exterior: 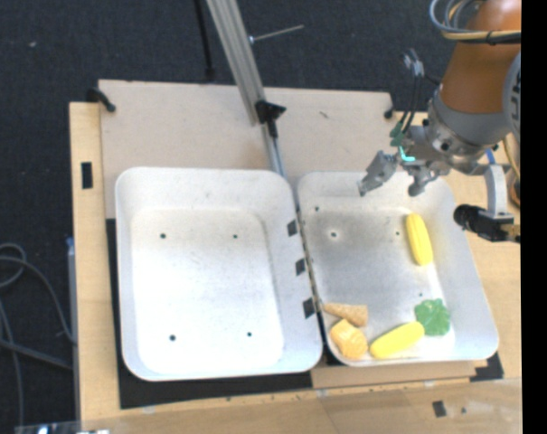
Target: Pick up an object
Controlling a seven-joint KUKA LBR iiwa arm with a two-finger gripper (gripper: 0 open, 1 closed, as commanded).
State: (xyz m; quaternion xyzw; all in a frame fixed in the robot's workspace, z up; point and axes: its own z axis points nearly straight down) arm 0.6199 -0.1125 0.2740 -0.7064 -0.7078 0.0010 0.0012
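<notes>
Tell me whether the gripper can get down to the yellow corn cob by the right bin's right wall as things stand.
Probably yes. The gripper hangs over the right bin's far edge with its jaws apart, and the corn cob lies alone just below it, nothing on top or alongside.

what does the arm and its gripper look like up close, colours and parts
The arm is a rounded grey body with a broad orange band above the wrist and pale cable loops on top. The gripper has two dull grey metal fingers, with a small teal spot at their base.
</notes>
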